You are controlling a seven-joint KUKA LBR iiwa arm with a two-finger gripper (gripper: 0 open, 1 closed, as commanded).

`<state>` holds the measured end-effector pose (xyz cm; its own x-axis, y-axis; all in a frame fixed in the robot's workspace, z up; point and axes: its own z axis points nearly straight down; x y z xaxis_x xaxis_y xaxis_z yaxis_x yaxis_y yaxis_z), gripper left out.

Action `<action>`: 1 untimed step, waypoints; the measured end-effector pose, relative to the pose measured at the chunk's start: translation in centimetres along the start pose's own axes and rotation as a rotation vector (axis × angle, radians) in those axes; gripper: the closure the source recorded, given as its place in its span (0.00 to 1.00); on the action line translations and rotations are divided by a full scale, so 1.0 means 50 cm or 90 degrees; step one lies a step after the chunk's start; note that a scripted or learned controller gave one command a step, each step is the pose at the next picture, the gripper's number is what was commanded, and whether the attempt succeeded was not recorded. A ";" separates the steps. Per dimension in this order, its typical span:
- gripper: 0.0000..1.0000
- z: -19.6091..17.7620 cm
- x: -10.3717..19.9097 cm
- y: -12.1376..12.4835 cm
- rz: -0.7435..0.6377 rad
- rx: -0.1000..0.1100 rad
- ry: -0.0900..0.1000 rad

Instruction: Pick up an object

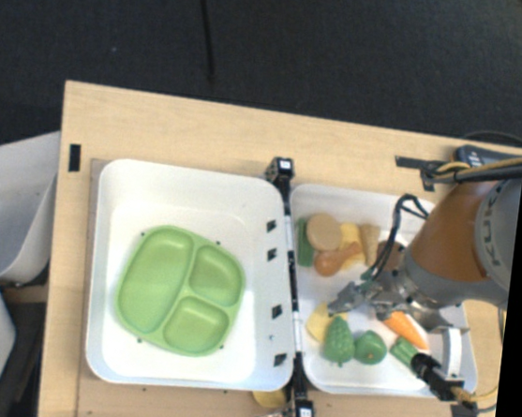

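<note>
**Arm down over the crowded right bin**

Camera view: the left white shallow bin (107,231) holds one light-green plastic tray with three compartments (181,289). The right white bin (366,202) is packed: round tan bun (323,231), orange ball (330,261), orange carrot (407,327), two green toy vegetables (353,344). The grey gripper (364,296) hangs low among them; whether its fingers are apart or together, I cannot tell. Both bins sit on the pale wooden desk (176,131).
</note>
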<state>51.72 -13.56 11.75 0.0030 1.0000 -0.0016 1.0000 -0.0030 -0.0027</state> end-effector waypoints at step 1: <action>0.00 -0.176 0.175 -0.054 -0.008 -0.006 0.003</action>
<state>49.06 -4.77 20.54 -0.0095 1.0000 0.0031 0.9999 0.0095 0.0068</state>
